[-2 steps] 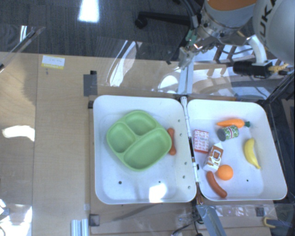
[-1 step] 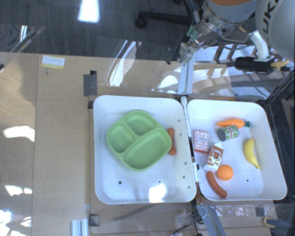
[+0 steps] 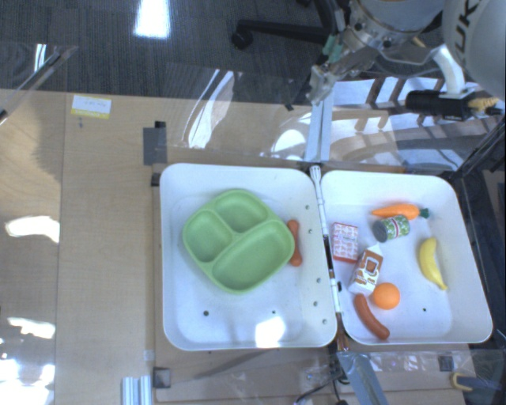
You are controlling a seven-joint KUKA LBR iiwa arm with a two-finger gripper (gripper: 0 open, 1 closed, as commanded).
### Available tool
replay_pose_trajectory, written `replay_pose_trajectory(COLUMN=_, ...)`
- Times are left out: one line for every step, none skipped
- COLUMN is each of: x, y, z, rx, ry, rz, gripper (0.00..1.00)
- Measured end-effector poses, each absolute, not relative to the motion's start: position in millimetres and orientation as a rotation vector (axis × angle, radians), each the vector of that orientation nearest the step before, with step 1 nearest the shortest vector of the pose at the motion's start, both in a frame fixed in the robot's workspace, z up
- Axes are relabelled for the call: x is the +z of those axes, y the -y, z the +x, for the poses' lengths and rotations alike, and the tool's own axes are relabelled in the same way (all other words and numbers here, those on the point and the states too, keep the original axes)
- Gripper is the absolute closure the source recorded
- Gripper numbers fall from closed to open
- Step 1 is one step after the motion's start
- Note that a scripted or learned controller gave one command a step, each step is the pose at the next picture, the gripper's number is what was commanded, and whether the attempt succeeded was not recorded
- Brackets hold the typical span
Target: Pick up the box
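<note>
- Where a pale wooden surface [image 3: 95, 261] spreads below the camera, a left bin [image 3: 178, 316] and a right bin [image 3: 466, 316], both white, sit edge to edge.
- At the top right, beyond the bins, is the arm [image 3: 395, 9]; its tool [image 3: 320, 79] hangs past the bins' far edge, and I cannot tell whether it is apart or together.
- A green divided plate [image 3: 237, 241] fills the left bin's middle, with a sausage [image 3: 295, 241] against its right side.
- In the right bin, the red box [image 3: 345, 241] lies flat near the left wall, apart from the tool.
- A carton [image 3: 366, 270] is just beside the box, with a banana [image 3: 432, 263], carrot [image 3: 395, 211], can [image 3: 392, 228] and orange [image 3: 386, 296] nearby.
</note>
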State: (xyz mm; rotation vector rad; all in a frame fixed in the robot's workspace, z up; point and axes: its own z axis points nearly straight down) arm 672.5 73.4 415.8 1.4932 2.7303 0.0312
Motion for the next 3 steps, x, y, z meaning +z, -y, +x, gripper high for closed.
replay_pose_trajectory(x=428.5, y=-74.4, z=673.9, rx=0.041, ry=-2.724, rz=1.483, gripper=1.0)
replay_pose_trajectory(x=441.7, y=-75.4, z=675.3, rx=0.051, ry=-2.717, rz=1.473, gripper=1.0)
replay_pose_trajectory(x=454.4, y=-76.2, z=676.6, rx=0.06, ry=-2.71, rz=1.463, gripper=1.0)
